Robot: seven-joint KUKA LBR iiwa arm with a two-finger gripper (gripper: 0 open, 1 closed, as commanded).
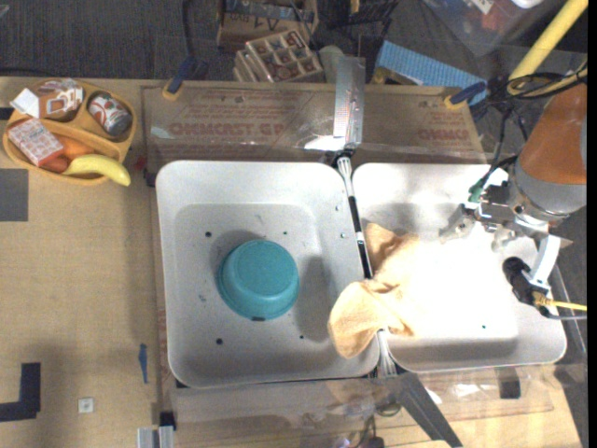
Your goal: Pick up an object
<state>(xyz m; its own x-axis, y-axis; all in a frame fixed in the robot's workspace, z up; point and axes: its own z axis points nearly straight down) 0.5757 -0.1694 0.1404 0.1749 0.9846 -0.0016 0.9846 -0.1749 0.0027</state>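
A teal bowl [259, 279] lies upside down in the middle of the left bin [187, 203]. A yellow cloth [378, 292] is draped over the divider between the bins, partly in each. My gripper [466, 223] hangs over the back part of the right bin [532, 343], to the right of the cloth and apart from it. Glare on the bin floor washes out the area around it. I see nothing held in it.
A yellow tray [28, 157] with a banana [98, 166] and small food items sits on the bench at the far left. Cardboard panels [242, 124] stand behind both bins. Cables and a black fitting [522, 278] hang off the wrist over the right bin.
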